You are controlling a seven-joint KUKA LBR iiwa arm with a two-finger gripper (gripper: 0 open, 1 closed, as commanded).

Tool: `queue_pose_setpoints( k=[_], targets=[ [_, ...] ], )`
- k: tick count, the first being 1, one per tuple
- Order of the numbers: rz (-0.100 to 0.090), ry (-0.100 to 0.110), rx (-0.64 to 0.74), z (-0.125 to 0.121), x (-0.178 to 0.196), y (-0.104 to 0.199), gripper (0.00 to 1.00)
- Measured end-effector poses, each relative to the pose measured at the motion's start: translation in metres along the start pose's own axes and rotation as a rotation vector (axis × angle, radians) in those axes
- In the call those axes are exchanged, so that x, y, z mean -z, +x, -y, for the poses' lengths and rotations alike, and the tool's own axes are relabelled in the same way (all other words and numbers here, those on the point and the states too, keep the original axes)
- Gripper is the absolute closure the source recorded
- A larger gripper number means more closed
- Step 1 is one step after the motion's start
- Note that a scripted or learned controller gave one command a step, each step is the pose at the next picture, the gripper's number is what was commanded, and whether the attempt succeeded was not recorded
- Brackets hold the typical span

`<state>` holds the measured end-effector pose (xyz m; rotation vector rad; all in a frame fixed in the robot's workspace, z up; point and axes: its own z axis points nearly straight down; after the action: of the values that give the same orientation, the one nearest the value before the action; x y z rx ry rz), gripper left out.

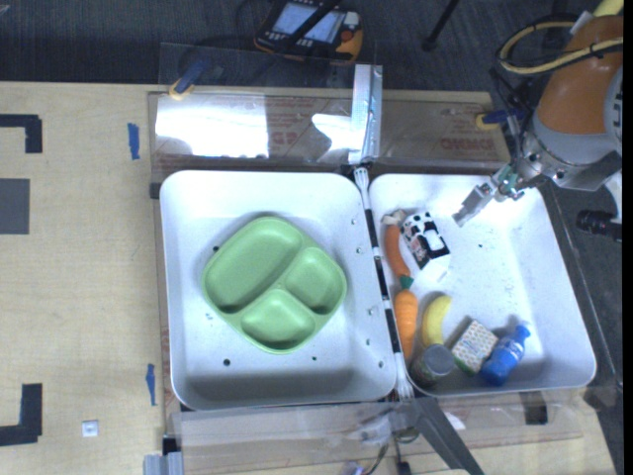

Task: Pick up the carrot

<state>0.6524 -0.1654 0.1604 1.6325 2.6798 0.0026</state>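
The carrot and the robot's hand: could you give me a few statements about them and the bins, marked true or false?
1. The carrot lies in the right bin. True.
2. The hand holds the carrot. False: it hangs apart from it, above the bin's upper part.
3. The green plate sits in the left bin. True.
4. The carrot rests on the green plate. False: it lies beside a yellow item.
5. A blue bottle lies in the right bin. True.

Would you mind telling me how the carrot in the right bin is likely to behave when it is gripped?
The carrot looks stiff and tapered, so it probably won't bend but might slip toward its thin end. It lies against the bin wall, beside the yellow fruit, so fingers may have little room. Being round, it could roll if nudged.
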Motion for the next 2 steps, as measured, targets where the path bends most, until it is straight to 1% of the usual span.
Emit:
queue_pose_setpoints(
  k=[1, 2],
  targets=[
    [-0.002, 0.002, -0.044, 0.101, -0.016, 0.022, 0.0],
    [0.002, -0.002, -0.045, 0.1, -0.005, 0.022, 1.0]
  ],
)
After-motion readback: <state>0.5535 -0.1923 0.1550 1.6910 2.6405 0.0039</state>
